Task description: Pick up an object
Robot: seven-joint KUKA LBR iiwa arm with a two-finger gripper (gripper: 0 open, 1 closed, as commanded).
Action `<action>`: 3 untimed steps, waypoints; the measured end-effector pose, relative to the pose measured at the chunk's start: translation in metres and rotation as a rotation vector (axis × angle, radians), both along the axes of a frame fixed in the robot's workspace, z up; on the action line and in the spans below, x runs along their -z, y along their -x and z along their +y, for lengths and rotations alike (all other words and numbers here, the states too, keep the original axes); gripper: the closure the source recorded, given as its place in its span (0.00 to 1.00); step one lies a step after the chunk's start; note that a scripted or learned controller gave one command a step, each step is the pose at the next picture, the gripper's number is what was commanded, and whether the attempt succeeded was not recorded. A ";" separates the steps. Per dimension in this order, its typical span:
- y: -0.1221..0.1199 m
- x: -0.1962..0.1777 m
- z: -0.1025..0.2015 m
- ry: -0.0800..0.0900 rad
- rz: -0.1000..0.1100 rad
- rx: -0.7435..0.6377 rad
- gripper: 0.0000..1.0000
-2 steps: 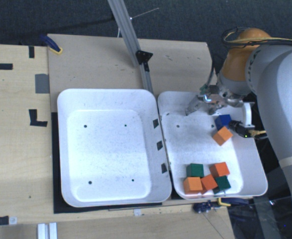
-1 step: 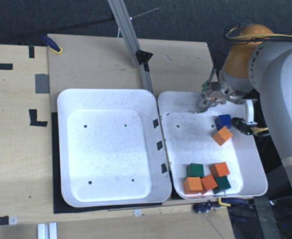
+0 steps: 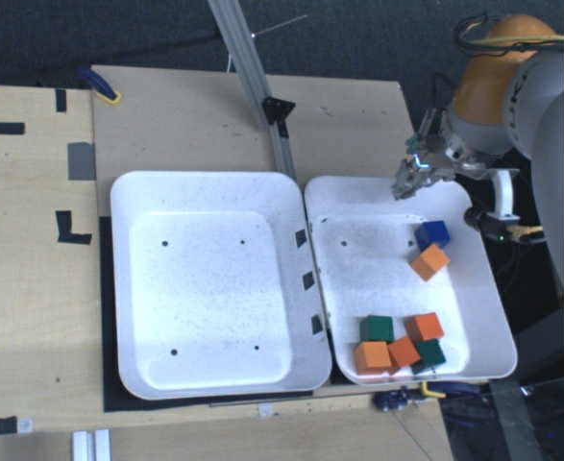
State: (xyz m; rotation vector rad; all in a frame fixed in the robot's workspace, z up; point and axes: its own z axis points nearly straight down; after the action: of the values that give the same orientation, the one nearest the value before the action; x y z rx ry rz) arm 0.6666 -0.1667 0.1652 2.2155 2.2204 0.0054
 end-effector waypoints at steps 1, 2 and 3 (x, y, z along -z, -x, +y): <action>-0.002 -0.046 -0.006 0.000 0.001 0.000 1.00; -0.003 -0.100 -0.006 0.000 0.000 0.000 1.00; 0.023 -0.087 0.036 -0.002 0.009 -0.002 1.00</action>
State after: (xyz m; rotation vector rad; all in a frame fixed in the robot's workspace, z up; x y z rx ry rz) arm 0.6437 -0.1303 0.2527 2.2185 2.2277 -0.0026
